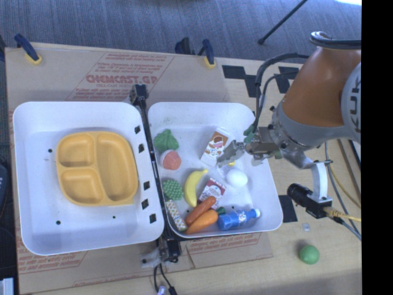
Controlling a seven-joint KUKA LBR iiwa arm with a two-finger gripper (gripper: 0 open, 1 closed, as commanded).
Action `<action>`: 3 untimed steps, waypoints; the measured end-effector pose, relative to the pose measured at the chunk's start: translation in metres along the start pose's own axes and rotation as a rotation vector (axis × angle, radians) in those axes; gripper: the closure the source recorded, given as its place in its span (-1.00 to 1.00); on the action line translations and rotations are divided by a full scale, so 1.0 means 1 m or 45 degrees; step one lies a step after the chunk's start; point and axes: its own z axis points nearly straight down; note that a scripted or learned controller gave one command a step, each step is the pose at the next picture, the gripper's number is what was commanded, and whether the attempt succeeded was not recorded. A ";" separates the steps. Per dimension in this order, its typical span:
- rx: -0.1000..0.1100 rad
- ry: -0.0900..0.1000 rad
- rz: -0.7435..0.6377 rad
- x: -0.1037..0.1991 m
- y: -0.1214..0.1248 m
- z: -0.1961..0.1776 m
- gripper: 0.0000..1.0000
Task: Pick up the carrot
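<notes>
Two shallow white bins sit side by side on a table [258, 260] covered with brown cardboard. The left bin [31, 183] holds one yellow divided plate [97, 166] with three compartments. The right bin [261, 195] holds a cluster of toy foods. Two orange carrot pieces lie side by side near its front edge: the carrot [203, 221] and a second, smaller carrot [200, 209] just behind it, touching or nearly so. Around them are one yellow banana [194, 185], one white egg [236, 178], one blue bottle [236, 219] lying flat just right of the carrot, one green broccoli [165, 141], one pink-red round fruit [171, 160], one green bumpy vegetable [172, 189], and two small cartons [215, 147]. One green ball [309, 254] rests on the table outside the bins. The arm's hand [236, 150] hovers over the right bin's far right side, above the egg and well apart from the carrot; whether its fingers are spread or closed cannot be told.
</notes>
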 end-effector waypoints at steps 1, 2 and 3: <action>0.003 0.001 0.003 0.066 -0.011 0.092 -1.00; 0.000 0.000 0.447 0.125 -0.006 0.095 -1.00; -0.003 0.000 0.570 0.049 0.070 -0.082 -1.00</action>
